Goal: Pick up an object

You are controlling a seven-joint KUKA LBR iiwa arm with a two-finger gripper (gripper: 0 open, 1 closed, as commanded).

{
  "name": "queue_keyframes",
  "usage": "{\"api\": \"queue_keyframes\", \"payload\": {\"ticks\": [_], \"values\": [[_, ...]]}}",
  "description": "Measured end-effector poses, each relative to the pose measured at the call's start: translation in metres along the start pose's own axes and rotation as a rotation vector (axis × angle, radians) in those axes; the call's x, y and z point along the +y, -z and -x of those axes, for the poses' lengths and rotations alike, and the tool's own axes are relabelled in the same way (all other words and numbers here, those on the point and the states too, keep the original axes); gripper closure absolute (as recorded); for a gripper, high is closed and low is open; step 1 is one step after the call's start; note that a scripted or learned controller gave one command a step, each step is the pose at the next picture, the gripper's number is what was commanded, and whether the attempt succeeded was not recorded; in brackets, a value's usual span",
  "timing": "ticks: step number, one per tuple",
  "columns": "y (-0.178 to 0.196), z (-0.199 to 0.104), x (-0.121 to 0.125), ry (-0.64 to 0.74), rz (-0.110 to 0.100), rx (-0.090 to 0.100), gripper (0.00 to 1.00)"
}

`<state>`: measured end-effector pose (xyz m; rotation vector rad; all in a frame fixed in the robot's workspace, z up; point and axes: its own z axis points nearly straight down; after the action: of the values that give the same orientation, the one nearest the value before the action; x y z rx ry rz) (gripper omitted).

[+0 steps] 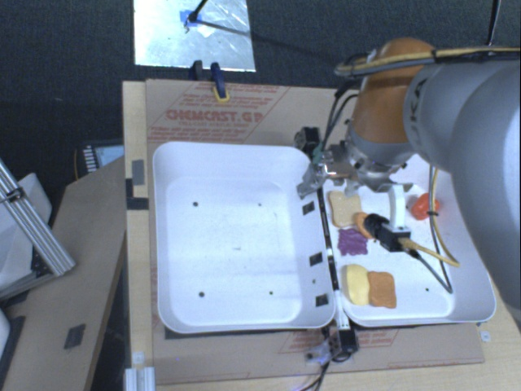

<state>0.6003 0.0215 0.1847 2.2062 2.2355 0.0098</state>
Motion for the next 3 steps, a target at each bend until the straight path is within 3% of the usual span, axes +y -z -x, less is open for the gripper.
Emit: {"api": "queue_keyframes", "payload": {"ticks": [1, 2, 3], "values": [[0.011, 0.006, -0.001, -0.007, -0.001, -0.003, 1.00], [0.174, 0.001, -0.033, -0.007, 0.015, -0.002, 1.00], [0.249, -0.060, -0.088, -0.001, 0.006, 0.001, 1.00]]}}
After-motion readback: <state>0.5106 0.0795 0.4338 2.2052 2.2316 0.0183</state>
